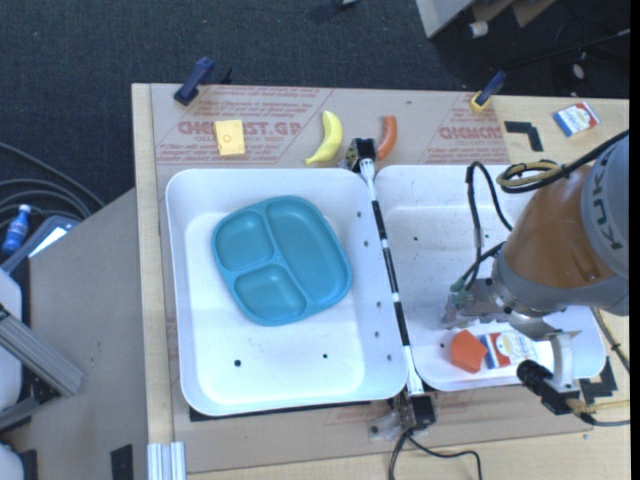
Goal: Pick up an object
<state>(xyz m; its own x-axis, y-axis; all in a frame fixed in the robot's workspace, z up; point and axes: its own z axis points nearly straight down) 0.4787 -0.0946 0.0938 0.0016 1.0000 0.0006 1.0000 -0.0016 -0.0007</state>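
While the arm hangs over the right bin [430,203], the step in hand looks like approach. Gripper [462,311] sits just above the orange block [466,351] at the bin's near edge; finger state cannot be told. Next: descend, close. Block's long axis is unclear.

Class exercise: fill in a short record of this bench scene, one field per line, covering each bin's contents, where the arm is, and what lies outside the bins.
left bin: blue divided plate, lying flat
right bin: orange block beside a small printed packet, near the front edge
arm: over the right bin, its claw low, just behind the orange block
behind the bins: yellow banana, orange carrot-like item, yellow square block
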